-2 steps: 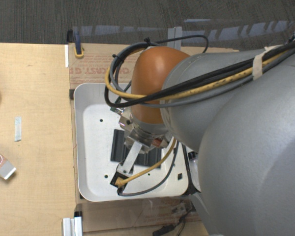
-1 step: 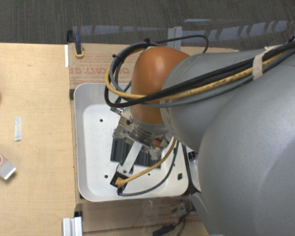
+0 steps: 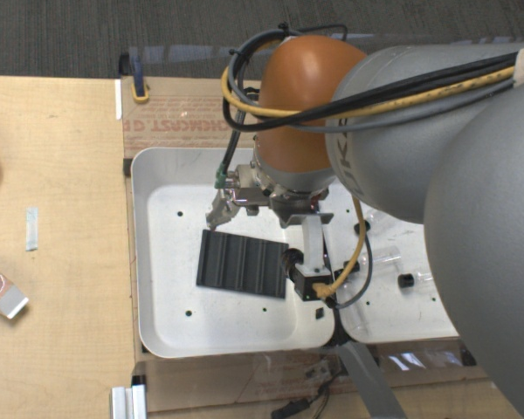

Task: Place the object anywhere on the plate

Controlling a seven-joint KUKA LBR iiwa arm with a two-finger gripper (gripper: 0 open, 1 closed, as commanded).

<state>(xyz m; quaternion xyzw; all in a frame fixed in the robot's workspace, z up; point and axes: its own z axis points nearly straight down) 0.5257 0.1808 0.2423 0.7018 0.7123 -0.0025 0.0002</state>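
**Arm low over the left bin, dark ribbed plate beneath it**

You are looking down on the arm (image 3: 402,138), which comes in from the right and covers much of both bins. Its orange band sits over the back edge of the left bin (image 3: 157,321). Below that band the pincer (image 3: 236,201) hangs just above the far left corner of the plate (image 3: 243,264), a dark, ribbed rectangle lying flat in the middle of the left bin. You cannot tell from this angle whether the pincer is spread or pressed together, and you can see no object between its tips. A small dark piece (image 3: 405,280) lies in the right bin (image 3: 402,321), well apart from the plate. On the desk (image 3: 52,321) to the left lie a small grey strip (image 3: 31,230) and a pink-and-white packet (image 3: 2,291).
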